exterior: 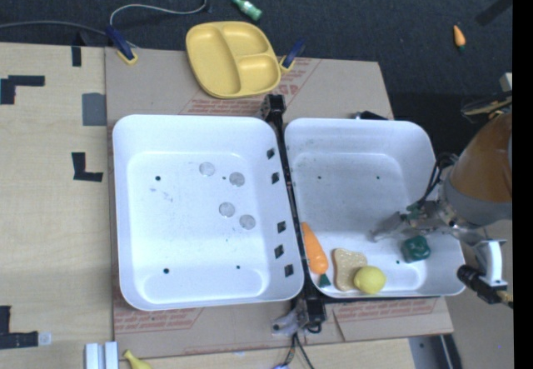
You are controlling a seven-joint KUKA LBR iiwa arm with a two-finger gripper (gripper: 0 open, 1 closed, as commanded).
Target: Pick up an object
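I have my gripper low in the right bin, reaching in from the right. One grey finger points left along the floor, but whether the gripper is open or closed I cannot tell from here, and nothing visibly sits between the tips.

The nearest thing is a teal block, just beside and a little in front of my wrist. Along the near wall lie a lemon, a toast slice touching it, and a carrot against the divider. The left bin has only marks on its floor.

The main risk, as I judge it, is closing on nothing: my tips seem to lie past the block, over bare floor. If I shift sideways I may knock the block toward the wall, where the sloped side leaves little room around it. The lemon is round and could roll out of a pinch. The toast lies flat, so my tips might scrape the floor without getting under it
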